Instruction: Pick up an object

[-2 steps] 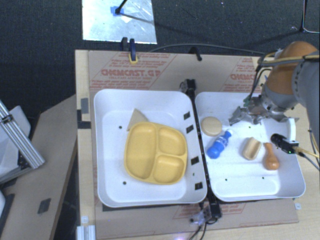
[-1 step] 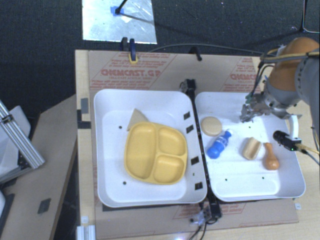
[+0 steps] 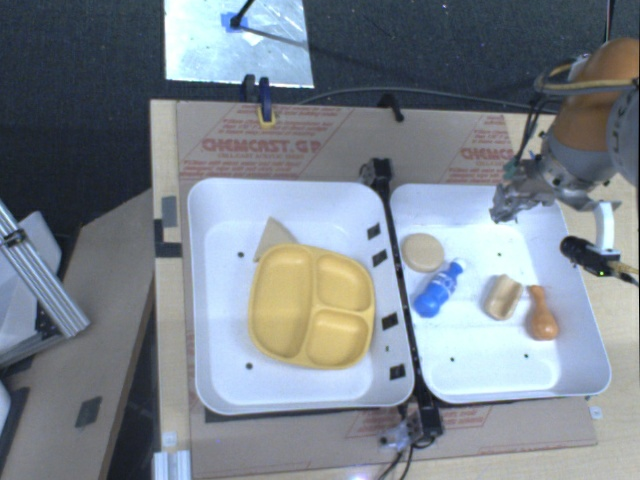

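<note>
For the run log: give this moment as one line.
gripper: above right bin far edge, grip unclear | right bin: blue bottle, round tan piece, tan block, orange-brown gourd-shaped toy | left bin: yellow divided tray

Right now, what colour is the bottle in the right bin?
Blue, with a white cap; the bottle shows best in the camera view.

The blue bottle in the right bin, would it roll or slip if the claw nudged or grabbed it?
The blue bottle lies on its side on the smooth floor of the right bin, so a nudge would probably roll it. It looks like small hollow plastic, likely light. Its rounded, glossy body may slip from a loose pinch.
</note>
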You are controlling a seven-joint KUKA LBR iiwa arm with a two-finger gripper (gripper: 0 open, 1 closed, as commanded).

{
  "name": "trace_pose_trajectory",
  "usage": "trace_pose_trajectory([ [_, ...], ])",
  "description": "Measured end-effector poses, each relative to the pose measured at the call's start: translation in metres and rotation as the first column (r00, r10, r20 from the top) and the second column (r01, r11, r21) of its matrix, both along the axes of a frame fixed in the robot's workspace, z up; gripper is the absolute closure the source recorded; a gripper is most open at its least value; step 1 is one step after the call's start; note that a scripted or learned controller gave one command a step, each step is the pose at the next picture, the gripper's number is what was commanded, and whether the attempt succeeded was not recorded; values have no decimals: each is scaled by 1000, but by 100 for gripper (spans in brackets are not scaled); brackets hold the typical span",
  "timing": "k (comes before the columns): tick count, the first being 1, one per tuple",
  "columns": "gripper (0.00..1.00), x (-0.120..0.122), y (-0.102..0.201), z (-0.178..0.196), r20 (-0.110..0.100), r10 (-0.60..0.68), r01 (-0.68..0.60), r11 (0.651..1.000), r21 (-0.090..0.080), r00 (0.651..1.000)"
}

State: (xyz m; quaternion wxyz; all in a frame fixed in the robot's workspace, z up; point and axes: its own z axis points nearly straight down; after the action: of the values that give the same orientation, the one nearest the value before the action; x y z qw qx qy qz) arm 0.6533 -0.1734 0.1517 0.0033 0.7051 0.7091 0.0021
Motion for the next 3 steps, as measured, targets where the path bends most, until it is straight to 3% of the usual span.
trace_pose_trajectory([
  [2, 100, -9, 5, 104, 0, 0, 0, 1000, 0, 1000],
  [3, 100, -20, 56, 91, -8, 2, -2, 1000, 2, 1000],
])
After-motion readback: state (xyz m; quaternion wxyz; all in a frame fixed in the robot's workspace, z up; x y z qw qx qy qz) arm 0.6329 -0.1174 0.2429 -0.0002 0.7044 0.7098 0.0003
